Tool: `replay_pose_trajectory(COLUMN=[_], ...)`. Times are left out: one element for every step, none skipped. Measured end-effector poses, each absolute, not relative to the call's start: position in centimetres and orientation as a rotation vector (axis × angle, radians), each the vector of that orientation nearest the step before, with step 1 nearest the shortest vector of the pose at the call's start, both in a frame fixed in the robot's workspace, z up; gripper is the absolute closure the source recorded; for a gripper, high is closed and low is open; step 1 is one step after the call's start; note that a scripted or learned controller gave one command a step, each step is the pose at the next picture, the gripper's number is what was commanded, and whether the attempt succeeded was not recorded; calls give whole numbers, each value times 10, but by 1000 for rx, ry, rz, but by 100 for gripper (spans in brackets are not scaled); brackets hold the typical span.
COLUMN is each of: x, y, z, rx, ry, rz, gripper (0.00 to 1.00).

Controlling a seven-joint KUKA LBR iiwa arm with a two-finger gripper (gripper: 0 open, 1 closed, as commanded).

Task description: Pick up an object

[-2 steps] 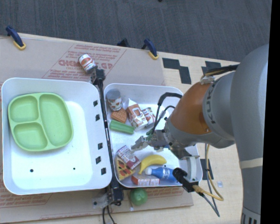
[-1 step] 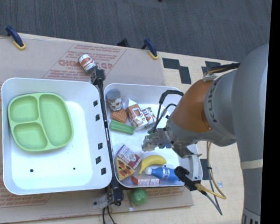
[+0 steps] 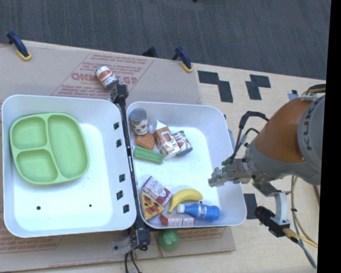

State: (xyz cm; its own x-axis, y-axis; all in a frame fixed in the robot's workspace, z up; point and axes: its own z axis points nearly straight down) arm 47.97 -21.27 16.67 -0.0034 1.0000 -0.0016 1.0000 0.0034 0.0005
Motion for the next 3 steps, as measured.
replay_pose_trajectory(x=[551, 597, 598], y=[-211, -210, -177], z=[283, 223, 250], rx=[2212, 2214, 2214], ry=[2225, 2230, 2227], rz=[2, -2, 2], gripper=[100, 100, 100])
